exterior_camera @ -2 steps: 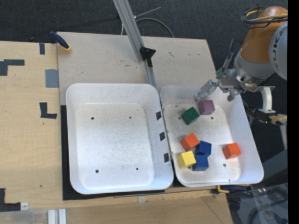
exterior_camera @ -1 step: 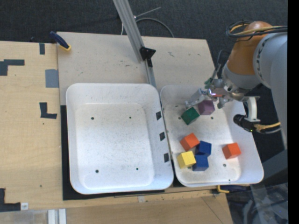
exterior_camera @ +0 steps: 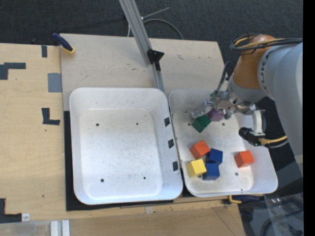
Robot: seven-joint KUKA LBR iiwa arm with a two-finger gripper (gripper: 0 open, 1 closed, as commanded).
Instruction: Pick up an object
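I'm at the approach step: my tool (exterior_camera: 216, 109) sits low in the right white bin (exterior_camera: 261, 181), upper middle of frame, just beside the green cube (exterior_camera: 200, 124) and purple block (exterior_camera: 216, 115). Its grip state, I cannot tell. Next I need a clean closure and a straight lift.

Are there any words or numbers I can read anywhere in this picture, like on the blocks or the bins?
None: no word, number or brand can be read here.
The blocks, such as the yellow block and the green block, have plain faces.
The left bin carries only dark specks, not letters.
The grey and dark tape patches on the bench are blank shapes.
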